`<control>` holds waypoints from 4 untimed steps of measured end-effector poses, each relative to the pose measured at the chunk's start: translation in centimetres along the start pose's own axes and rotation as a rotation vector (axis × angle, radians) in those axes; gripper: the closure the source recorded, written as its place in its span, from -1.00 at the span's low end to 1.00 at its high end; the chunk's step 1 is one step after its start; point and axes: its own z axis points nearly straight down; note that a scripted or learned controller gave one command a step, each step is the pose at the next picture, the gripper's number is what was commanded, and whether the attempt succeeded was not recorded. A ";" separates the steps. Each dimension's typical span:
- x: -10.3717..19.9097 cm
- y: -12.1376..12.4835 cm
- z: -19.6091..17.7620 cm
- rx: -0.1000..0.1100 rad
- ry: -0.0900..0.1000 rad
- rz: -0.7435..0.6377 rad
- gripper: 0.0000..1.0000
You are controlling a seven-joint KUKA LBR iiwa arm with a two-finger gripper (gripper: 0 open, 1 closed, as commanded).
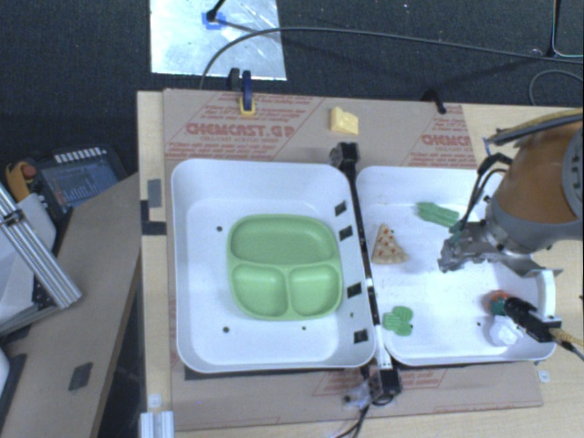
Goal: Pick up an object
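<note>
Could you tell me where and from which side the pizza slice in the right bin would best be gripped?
The pizza slice lies flat, tip pointing away from the camera, near the right bin's left wall. I would come straight down and pinch across its two slanted edges at mid-length, where it is narrower than the crust end. The gripper sits to its right, so the approach looks unobstructed.

We look down from a single fixed camera above the surface, tilted at a slant and set far enough back to take in both white bins: the left bin and the right bin. The arm enters from our right.
</note>
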 end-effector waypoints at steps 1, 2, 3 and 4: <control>-0.5 0.4 -4.5 -0.004 -0.001 -0.002 1.00; 0.1 0.8 -10.7 -0.007 -0.001 -0.004 1.00; 0.1 0.9 -13.7 -0.002 0.000 -0.004 1.00; 5.5 0.6 -11.8 0.000 0.003 -0.008 1.00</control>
